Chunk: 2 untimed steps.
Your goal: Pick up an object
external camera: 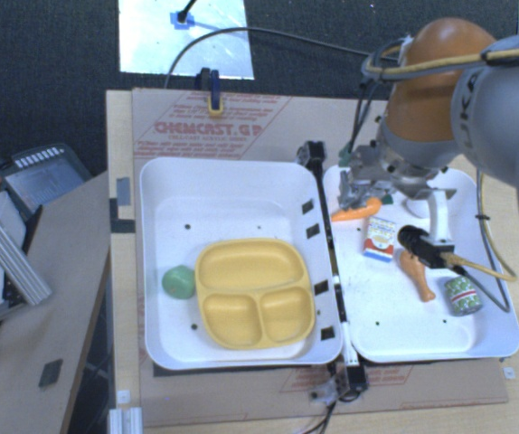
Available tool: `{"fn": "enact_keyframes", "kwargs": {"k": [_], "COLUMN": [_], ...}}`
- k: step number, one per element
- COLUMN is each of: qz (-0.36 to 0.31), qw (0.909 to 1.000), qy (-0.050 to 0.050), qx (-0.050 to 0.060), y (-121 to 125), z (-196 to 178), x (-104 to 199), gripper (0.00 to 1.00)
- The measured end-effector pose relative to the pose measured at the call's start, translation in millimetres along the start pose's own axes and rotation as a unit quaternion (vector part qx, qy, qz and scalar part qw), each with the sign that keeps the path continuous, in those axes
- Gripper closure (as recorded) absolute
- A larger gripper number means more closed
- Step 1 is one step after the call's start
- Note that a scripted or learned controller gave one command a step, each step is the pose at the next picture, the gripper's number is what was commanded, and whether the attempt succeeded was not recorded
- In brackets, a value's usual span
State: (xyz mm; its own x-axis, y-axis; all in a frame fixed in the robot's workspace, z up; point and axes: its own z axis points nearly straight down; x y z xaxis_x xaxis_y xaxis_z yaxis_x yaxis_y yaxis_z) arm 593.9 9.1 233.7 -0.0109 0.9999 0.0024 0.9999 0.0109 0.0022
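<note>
Tool (361,191) low in right bin (485,337) w/ tip just above orange carrot (357,212), grip state can't tell; yellow tray (252,291) in left bin (165,183).

Red lettering reading "CHEMCAST GP" runs across the brown protective sheet (214,127) at the upper centre of the frame; smaller red print around it, and that on a small carton (380,239), is illegible.
</note>
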Motion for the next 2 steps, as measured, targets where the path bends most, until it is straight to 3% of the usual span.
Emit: {"fn": "enact_keyframes", "kwargs": {"k": [2], "qz": [0.001], "qw": [1.0], "qy": [0.0], "qx": [0.001], "y": [-3], "z": [17], "x": [96], "gripper": [1.0]}}
